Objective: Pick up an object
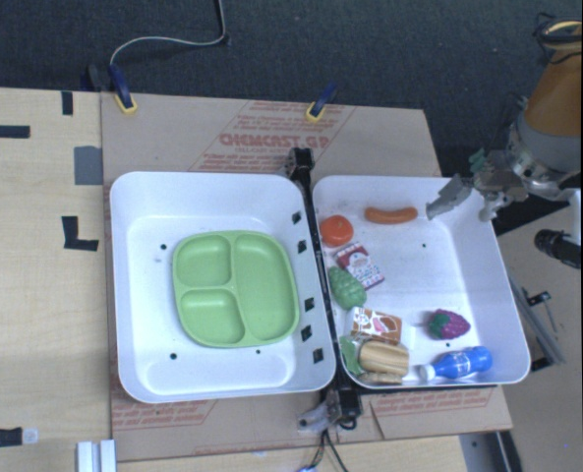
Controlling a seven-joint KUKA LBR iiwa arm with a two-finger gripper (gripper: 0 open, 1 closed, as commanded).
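Hovering over the upper right corner of the right bin (473,264), my end effector (465,198) has its two fingers spread apart with nothing between them. The things I could take all lie in this bin: a sausage (390,214) just beside my nearer fingertip, an orange ball (336,229) by the divider, a small red packet (358,265), a green lump (347,288), a bread roll (382,359), a purple piece (449,324) and a blue bottle (461,363) along the front wall. The left bin (144,293) carries a green divided tray (236,288).

The sausage looks like the nearest candidate, but it is round and smooth, so I judge it could roll away or squirt out if my fingers close off-centre (it also lies near the back wall, which leaves little room to come down). The pile at the front left is crowded, with roll, packet and green lump touching; reaching there risks nudging neighbours or pinching two things at once. The bottle sits against the front rim, where a finger could strike the wall.
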